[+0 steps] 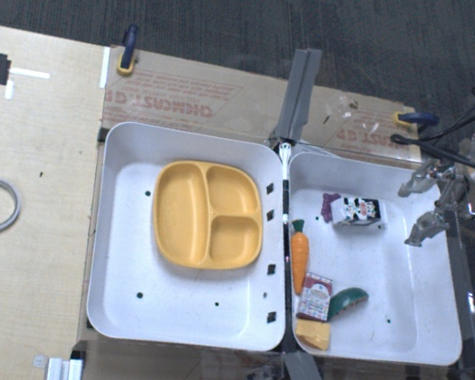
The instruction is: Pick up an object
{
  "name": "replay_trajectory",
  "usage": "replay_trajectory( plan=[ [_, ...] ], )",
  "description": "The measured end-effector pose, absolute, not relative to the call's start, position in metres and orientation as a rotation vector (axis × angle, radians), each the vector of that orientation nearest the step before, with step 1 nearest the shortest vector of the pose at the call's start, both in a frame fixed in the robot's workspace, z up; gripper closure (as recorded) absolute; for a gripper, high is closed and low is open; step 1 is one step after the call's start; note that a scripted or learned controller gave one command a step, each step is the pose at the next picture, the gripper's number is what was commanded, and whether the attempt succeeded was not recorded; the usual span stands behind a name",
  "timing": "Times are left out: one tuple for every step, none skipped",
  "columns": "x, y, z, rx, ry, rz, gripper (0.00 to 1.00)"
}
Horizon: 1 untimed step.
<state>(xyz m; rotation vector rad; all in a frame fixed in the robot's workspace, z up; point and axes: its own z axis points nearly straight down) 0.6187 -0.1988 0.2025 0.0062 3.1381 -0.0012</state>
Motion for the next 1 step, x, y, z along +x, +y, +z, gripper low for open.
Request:
replay_trajectory(
  plan=[
    [0.5681, -0.1417, 0.1780, -0.037, 3.140, -0.001, 0.00]
  ],
)
